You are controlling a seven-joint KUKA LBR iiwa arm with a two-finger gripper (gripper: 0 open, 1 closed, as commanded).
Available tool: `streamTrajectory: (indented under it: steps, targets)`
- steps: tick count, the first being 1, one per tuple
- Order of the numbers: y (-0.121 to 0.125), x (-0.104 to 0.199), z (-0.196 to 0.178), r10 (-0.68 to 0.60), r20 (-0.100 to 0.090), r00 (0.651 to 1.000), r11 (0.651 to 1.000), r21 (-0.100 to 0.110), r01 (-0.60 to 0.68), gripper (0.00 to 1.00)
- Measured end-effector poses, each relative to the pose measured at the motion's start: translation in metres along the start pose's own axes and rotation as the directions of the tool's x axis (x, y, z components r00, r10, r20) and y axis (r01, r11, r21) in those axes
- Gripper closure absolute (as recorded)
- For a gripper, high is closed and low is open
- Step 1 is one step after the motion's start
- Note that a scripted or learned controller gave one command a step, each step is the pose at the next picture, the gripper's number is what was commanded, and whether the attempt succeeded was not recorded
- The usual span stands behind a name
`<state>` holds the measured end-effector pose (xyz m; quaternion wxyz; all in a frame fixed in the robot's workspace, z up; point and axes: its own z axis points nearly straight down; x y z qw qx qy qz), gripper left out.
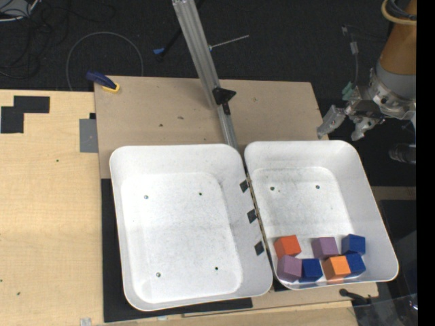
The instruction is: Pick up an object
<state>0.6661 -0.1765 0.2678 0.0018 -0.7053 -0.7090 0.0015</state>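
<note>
The two shallow white bins (180,158) looked like moulded plastic, matt and faintly speckled, with smooth rounded rims. The flat brown board (170,107) beneath them had a dull, fibrous finish like hardboard, while the pale wood-grain surface (47,202) to its left looked smooth and laminated. The long ribbed silver rail (200,53) was bare metal with a soft sheen. The small orange, purple and blue cubes (323,257) appeared matt, possibly foam, though the view was too coarse to be sure. The arm's orange band (399,46) looked glossy, and the grey metallic pincer (346,122) gave dull glints.
</note>
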Motion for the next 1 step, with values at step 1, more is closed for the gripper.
streamTrajectory:
  steps: [1]
  targets:
    - [0.0000, 0.0000, 0.0000, 0.000, 0.000, 1.000, 1.000, 0.000, 0.000, 0.00]
